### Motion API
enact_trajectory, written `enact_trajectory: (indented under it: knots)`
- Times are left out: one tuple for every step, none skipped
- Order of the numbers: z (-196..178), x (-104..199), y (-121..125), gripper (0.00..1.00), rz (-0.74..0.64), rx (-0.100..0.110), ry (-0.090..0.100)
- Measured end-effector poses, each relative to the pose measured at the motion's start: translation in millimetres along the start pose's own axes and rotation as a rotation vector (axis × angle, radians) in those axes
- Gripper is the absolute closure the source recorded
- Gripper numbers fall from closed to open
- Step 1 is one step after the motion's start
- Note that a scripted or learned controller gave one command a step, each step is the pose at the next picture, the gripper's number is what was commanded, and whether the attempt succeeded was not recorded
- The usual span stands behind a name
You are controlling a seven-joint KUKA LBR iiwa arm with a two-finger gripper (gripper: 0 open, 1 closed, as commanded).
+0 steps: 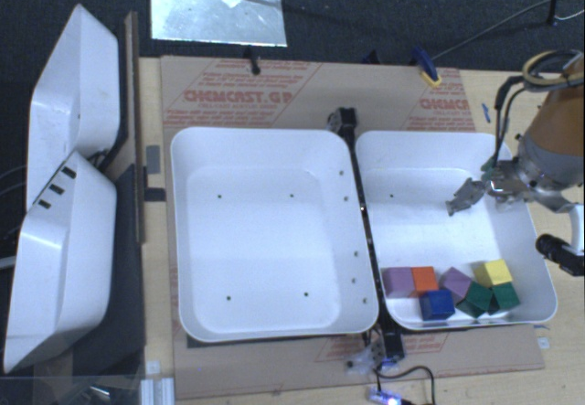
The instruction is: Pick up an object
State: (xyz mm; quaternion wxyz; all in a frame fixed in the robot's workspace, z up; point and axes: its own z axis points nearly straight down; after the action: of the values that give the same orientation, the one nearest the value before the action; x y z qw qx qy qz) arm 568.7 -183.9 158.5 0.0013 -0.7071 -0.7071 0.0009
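Gripper (464,197) of mine is hovering above the right bin (402,156) — grip state unclear — nothing lifted; the blocks (450,291) are waiting.

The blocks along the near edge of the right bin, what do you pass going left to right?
Light purple block → orange block → blue block → second purple block → dark green block → yellow block.

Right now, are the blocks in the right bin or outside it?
In it: the blocks lie clustered against the right bin's near wall, none outside the rim.
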Motion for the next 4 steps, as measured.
enact_trajectory:
  knots:
    - [55, -10, -1, 0.0, 0.0, 0.001, 0.0]
    - [42, -10, 1, 1.0, 0.0, -0.005, -0.001]
    - [-21, -13, 4, 1.0, -0.001, -0.009, -0.002]
    - [-49, -13, 5, 1.0, -0.001, -0.006, -0.001]
